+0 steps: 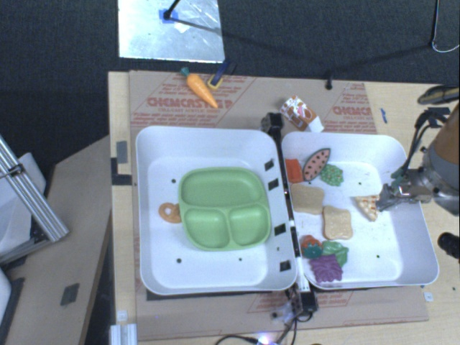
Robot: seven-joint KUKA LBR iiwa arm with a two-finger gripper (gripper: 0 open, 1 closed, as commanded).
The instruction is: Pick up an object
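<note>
Jaws (379,201) state unclear, touching flat triangular pizza slice (367,206), smooth white bin (413,264)

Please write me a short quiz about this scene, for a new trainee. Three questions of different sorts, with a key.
1. True or false: the green tray lies in the left bin.
2. Which item is nearest the pincer? A) pizza slice B) purple grapes C) pretzel
3. Fill in: the carrot lies on the ___, outside both bins.

Key: 1 true; 2 A; 3 bench.
</note>
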